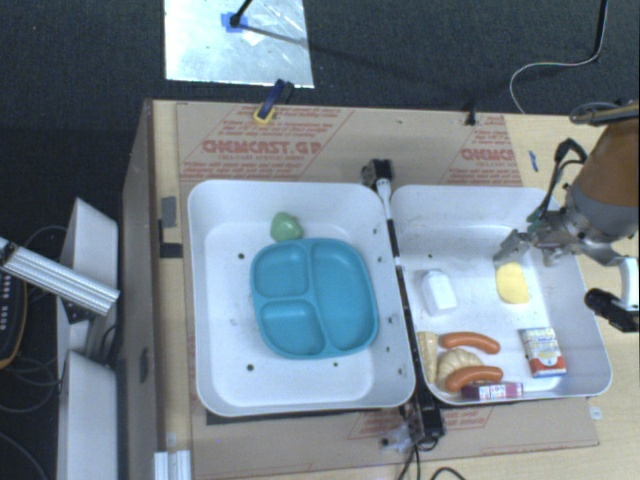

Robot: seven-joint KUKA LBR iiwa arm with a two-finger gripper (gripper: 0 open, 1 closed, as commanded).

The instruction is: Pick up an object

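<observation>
We see the gripper [527,247] in the right bin [596,368], just above the yellow lemon [513,284]; whether it is clenched or released, we cannot tell. Nothing shows grasped.

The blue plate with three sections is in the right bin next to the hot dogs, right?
Not quite. The camera view shows the blue plate in the left bin, with a green thing beside it. The hot dogs lie in the right bin.
</observation>
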